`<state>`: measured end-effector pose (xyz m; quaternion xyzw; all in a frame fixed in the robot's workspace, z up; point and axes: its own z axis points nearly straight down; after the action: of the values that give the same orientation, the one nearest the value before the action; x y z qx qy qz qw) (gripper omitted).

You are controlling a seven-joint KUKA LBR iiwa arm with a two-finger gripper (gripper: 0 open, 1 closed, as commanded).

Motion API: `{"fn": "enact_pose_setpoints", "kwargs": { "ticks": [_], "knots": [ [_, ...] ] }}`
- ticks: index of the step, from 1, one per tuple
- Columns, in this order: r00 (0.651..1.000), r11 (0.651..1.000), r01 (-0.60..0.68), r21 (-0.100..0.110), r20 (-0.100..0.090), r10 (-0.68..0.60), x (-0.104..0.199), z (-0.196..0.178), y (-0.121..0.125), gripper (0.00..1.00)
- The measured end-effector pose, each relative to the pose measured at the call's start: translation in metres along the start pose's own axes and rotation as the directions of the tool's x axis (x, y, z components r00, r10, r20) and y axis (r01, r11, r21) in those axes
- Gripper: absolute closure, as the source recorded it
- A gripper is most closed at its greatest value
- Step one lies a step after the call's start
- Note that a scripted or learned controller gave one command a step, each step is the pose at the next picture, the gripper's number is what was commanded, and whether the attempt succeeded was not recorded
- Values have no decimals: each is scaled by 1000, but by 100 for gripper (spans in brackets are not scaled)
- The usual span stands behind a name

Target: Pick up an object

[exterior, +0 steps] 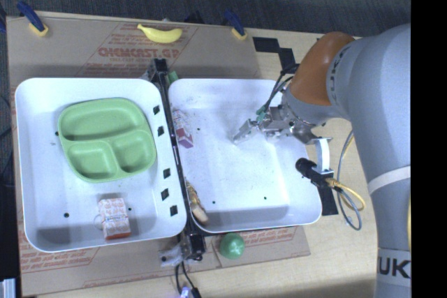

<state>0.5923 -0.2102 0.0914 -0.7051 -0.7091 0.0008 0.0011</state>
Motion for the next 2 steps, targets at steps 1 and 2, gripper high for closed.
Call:
{"fn": "enact_pose_setpoints", "kwargs": {
  "ticks": [1,2],
  "knots": [
    [1000,1000,0,-3,1,0,-1,-90,2,0],
    [1000,1000,0,-4,0,0,-1,-127,56,0]
  ]
}}
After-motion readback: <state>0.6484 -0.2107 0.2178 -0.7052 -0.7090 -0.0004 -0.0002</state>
